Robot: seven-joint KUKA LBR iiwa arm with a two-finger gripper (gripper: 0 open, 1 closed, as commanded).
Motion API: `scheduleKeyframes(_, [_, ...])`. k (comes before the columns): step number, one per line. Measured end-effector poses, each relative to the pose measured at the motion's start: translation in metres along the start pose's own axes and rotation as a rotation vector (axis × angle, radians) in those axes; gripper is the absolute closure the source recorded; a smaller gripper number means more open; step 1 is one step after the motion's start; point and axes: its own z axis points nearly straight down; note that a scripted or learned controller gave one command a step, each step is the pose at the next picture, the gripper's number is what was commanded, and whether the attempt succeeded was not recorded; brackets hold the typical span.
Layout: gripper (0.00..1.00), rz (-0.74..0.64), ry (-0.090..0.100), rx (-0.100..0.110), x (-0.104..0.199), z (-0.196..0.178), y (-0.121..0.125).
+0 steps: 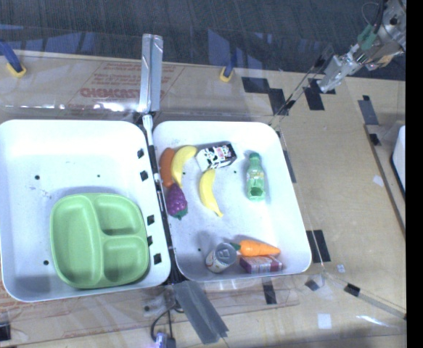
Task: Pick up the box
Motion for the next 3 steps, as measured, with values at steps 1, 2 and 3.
scheduleKeyframes(1, [0.00,-0.001,0.000,0.000,0.000,0.000,0.000])
scheduleKeyframes(2, [0.00,0.049,0.003,0.001,0.007,0.021,0.005])
scheduleKeyframes(3, [1.00,0.043,0.002,0.001,0.008,0.010,0.006])
